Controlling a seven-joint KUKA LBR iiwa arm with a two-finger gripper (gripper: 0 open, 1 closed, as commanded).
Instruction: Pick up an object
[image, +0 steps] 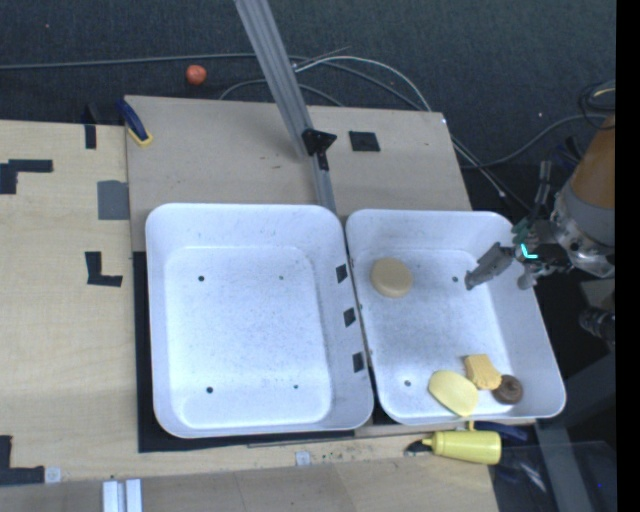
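dark carpet (450, 40) behind pale wooden bench (60, 330)

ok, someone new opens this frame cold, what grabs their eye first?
Probably the two shallow white plastic bins side by side, left and right. The right one holds a round tan disc near its upper left and a cluster at its lower right: a yellow oval piece, a small orange block, a dark brown ring. The grey hand hangs over that bin's right rim.

Grey arm at right, gripper (506, 268) spread, empty
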